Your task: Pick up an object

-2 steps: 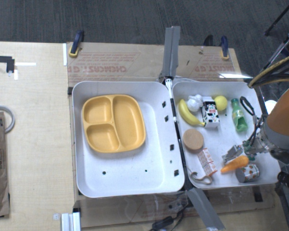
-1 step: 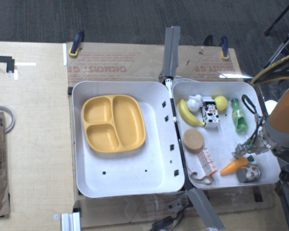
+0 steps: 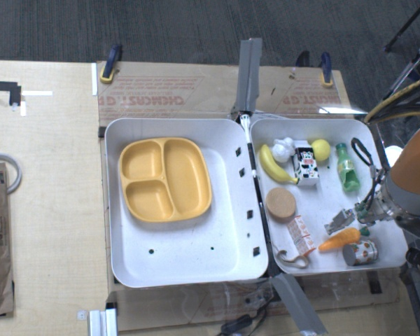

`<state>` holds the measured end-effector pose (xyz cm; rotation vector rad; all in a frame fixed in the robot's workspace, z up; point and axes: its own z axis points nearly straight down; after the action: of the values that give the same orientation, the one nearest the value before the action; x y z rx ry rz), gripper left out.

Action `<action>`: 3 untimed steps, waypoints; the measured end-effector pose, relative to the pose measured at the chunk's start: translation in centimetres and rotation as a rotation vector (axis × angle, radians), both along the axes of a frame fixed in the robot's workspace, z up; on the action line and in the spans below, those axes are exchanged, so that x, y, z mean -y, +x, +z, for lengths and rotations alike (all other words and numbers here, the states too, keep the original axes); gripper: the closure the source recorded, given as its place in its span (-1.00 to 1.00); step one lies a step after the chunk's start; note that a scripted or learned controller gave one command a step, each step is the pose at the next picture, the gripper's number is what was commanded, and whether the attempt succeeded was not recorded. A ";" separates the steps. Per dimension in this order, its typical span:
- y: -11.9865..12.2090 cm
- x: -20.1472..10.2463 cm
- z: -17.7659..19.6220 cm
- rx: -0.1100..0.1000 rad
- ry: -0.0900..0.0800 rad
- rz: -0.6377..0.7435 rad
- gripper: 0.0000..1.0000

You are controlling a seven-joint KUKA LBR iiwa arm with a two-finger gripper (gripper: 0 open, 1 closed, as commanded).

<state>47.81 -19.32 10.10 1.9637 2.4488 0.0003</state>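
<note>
Camera view: we took the carrot (image 3: 340, 240) in the right bin (image 3: 302, 127) as our landmark. It lay on the bin floor, pointing left and slightly down, free of any grasp. The gripper (image 3: 345, 220) hung just above it at the end of the arm entering from the right; its metal fingertips reached toward the carrot's upper side. We could not tell whether the fingers were spread or closed, and we saw nothing held between them.

Items crowding the carrot:
- A small printed can (image 3: 359, 253) lay just below and to the right, nearly touching.
- A red-and-white packet (image 3: 302, 235) lay to the left, with a loop of cord (image 3: 292, 259) below it.
- A round cork-coloured disc (image 3: 281, 204) sat up and to the left.
- A green bottle (image 3: 347, 169) stood well above, with a black loop (image 3: 362, 151) beside it.
- Farther up and left we noted a banana (image 3: 272, 165), a white crumpled item (image 3: 284, 148), a black-and-white carton (image 3: 306, 166) and a lemon (image 3: 320, 149).

Far to the left of the carrot, the left bin (image 3: 231, 243) held a yellow divided plate (image 3: 166, 179).
</note>
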 end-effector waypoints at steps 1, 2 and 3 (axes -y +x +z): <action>-0.1 -1.9 -1.0 -0.005 0.001 -0.386 -1.00; 1.4 -2.6 -1.0 -0.005 0.000 -0.662 -1.00; 11.5 -2.7 2.7 -0.002 -0.001 -0.262 -1.00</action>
<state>59.34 -16.66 12.81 2.2672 2.1727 -0.0037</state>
